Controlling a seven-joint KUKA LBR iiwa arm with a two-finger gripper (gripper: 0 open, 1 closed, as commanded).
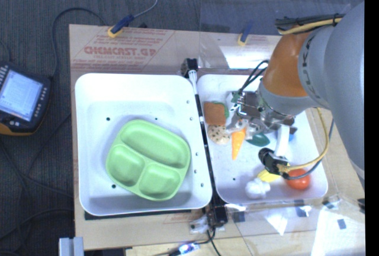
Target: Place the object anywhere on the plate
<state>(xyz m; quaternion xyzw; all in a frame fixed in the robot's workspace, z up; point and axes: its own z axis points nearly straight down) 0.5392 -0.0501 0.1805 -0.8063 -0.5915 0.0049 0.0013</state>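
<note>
The pincer hangs low in the right bin; its state I cannot tell. The orange carrot lies just at its 6 o'clock. The green plate sits at 9 o'clock in the left bin.

Green three-compartment plate lies flat in the left bin, well left of the end effector. Orange carrot lies just below the end effector, tip pointing down, apart from the plate.
</note>
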